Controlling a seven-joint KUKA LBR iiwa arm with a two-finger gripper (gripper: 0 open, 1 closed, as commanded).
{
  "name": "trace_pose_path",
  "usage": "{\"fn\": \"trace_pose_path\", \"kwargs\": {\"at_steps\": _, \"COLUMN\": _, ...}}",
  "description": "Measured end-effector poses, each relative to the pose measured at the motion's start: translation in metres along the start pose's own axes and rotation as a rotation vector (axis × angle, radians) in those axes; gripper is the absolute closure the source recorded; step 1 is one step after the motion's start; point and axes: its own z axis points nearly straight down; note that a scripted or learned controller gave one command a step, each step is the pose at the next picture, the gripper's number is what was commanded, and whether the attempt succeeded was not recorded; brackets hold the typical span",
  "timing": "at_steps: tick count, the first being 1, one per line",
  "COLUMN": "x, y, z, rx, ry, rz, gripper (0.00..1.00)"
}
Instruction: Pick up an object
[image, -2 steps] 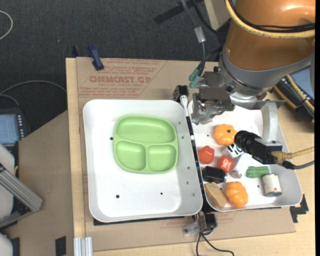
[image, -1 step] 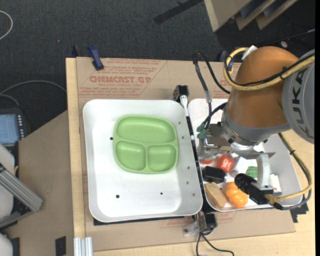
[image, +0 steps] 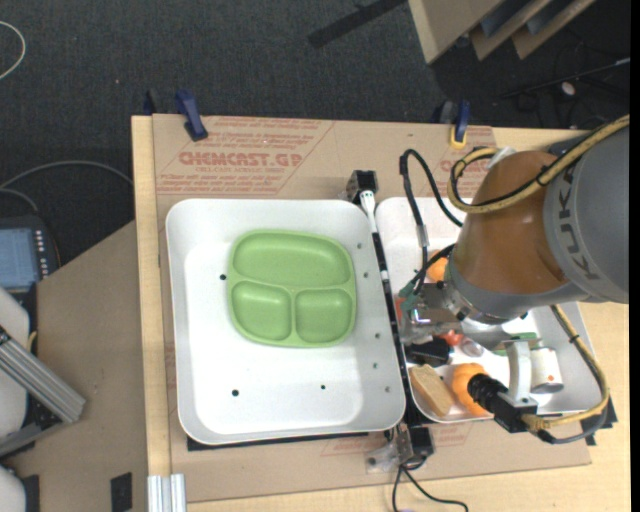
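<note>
Green plate, 3 compartments, lies flat in left bin.

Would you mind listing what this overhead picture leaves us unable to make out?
- Gripper: under the arm's wrist in the camera view; fingers' state and any catch unreadable.
- Right bin: the arm covers most of its floor.
- Objects at the bin's near end, such as the orange piece: partly hidden by cables and hardware, too small to identify.
</note>
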Motion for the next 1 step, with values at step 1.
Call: {"fn": "trace_pose_path", "kwargs": {"at_steps": 1, "x": 0.0759, "y": 0.0012, "z": -0.0547, "rx": -0.016, "ry": 0.004, "rz": -0.015, "gripper": 1.00}}
